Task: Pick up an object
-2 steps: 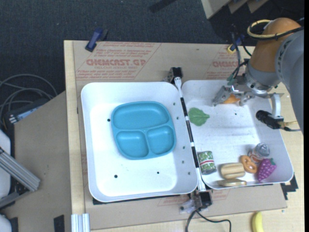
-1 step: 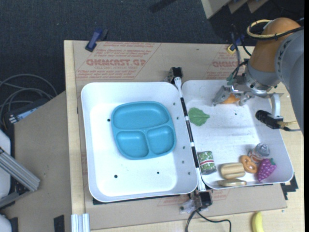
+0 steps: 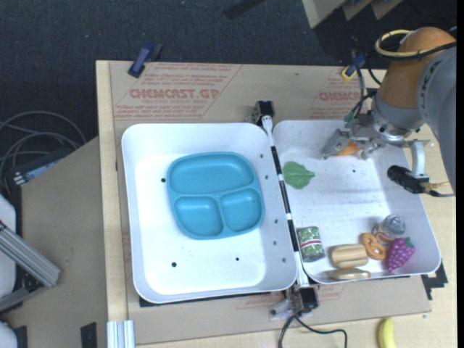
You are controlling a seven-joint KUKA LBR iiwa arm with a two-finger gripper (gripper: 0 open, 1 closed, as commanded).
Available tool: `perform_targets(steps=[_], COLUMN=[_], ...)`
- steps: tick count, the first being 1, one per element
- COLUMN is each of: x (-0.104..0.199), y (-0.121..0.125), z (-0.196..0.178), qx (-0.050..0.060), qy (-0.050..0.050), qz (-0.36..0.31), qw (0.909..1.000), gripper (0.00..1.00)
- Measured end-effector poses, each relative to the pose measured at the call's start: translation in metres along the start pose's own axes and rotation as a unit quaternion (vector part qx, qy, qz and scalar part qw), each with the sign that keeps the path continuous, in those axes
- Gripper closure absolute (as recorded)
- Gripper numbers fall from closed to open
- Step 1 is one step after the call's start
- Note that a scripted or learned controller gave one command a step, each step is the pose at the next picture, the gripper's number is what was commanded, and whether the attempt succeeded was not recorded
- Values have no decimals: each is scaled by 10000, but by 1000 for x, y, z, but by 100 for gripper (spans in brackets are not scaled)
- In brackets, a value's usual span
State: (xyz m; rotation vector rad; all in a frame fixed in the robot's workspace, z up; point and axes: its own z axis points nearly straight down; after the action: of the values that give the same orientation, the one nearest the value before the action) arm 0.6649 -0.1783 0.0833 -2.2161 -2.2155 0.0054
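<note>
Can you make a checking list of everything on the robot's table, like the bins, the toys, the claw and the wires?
Surface: bench with printed brown board, bearing two white bins side by side.
Left bin: holds a blue divided plate.
Right bin: green leaf, small can, bread roll, pretzel, purple grapes.
Clutter: blue clip at the bench's far edge, yellow thing at the near edge.
Claw: down in the right bin's far end, something orange at it; grip unclear.
Cables: loops on the floor, left.
Surroundings: dark carpet.
</note>
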Motion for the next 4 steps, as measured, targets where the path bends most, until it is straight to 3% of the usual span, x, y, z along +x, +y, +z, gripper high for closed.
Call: perform_targets(steps=[4], x=[-22], y=[-1], z=[1], qx=[29], qy=[23], qz=[-10], qw=[10000], gripper=[0])
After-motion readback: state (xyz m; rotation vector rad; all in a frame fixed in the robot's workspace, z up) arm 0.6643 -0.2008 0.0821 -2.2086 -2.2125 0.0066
